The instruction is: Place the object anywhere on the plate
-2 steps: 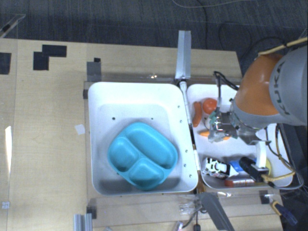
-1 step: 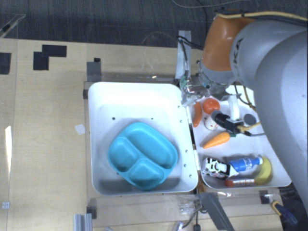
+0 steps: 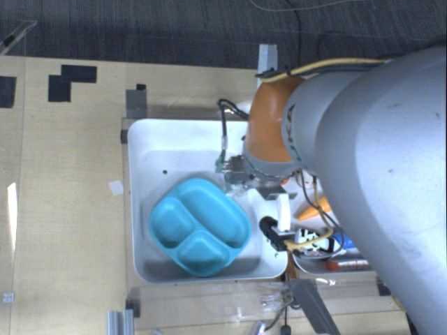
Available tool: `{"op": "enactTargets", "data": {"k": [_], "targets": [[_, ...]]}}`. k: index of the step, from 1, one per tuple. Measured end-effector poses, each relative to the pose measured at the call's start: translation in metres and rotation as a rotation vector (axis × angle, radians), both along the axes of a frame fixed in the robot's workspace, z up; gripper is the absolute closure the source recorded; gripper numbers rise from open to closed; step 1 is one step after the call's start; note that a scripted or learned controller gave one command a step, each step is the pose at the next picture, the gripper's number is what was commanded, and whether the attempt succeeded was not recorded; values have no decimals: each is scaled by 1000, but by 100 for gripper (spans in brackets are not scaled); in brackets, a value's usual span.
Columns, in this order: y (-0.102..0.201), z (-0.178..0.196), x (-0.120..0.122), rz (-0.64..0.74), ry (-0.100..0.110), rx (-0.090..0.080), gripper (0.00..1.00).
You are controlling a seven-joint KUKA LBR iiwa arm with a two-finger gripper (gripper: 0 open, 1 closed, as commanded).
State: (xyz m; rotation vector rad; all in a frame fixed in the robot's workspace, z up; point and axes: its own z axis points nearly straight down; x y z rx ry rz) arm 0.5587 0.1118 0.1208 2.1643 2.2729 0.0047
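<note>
The blue divided plate (image 3: 199, 225) lies in the left bin (image 3: 150, 149). The gripper (image 3: 241, 175) hangs just off the plate's upper right rim. The wrist hides it, so I cannot tell how far open it is or whether it holds anything. Right of the plate, beyond the gripper, lie an orange object (image 3: 312, 209) and a blue object (image 3: 342, 243), both partly hidden by the arm.

The blue plate (image 3: 199, 225) looks smooth plastic, the white bin (image 3: 167, 152) glossy; at 9 o'clock, the surface (image 3: 63, 208) is matt wood.
</note>
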Motion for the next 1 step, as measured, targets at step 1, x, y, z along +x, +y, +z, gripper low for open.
{"op": "enactTargets", "data": {"k": [1], "targets": [[69, 28, -54, 190, 10, -2, 100]]}}
